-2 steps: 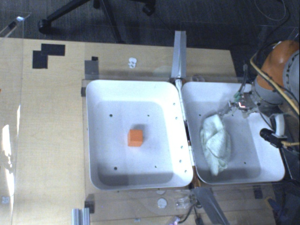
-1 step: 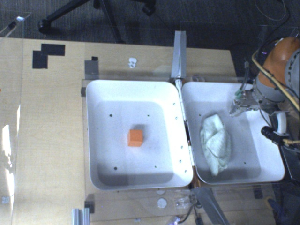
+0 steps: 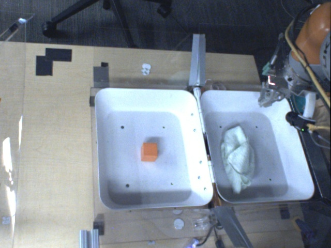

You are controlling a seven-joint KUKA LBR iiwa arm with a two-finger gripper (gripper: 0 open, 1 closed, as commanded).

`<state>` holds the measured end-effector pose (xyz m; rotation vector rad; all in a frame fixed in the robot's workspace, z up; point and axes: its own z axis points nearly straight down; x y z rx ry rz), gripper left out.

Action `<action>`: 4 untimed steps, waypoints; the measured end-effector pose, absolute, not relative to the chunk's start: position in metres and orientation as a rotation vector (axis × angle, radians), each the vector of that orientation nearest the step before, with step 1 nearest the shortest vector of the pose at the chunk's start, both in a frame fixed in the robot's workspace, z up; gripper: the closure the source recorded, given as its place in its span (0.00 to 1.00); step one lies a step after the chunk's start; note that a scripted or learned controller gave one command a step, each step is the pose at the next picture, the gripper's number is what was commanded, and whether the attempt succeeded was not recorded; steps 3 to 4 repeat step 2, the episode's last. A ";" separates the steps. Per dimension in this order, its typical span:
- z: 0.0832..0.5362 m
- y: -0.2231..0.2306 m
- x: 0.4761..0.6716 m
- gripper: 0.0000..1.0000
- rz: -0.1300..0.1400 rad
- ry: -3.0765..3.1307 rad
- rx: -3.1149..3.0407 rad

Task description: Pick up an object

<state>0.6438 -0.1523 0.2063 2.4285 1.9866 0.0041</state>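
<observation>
A small orange cube (image 3: 149,152) lies near the middle of the left bin (image 3: 111,107). A crumpled white cloth (image 3: 238,156) rests in the right bin (image 3: 279,185), left of its centre. My gripper (image 3: 268,97) hangs over the right bin's far right corner, well away from both objects. Nothing shows between its fingers.
A grey metal divider post (image 3: 197,61) stands behind the seam of the two bins. Black tape marks (image 3: 51,60) sit on the wooden bench at the far left. A chair base (image 3: 111,4) stands on the dark floor beyond the bench.
</observation>
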 end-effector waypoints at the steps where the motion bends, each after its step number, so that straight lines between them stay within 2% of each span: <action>1: 0.096 -0.183 0.630 1.00 0.006 2.110 2.320; 2: 0.210 -0.134 0.647 1.00 0.006 2.038 2.384; 4: 0.210 -0.134 0.647 1.00 0.006 2.038 2.384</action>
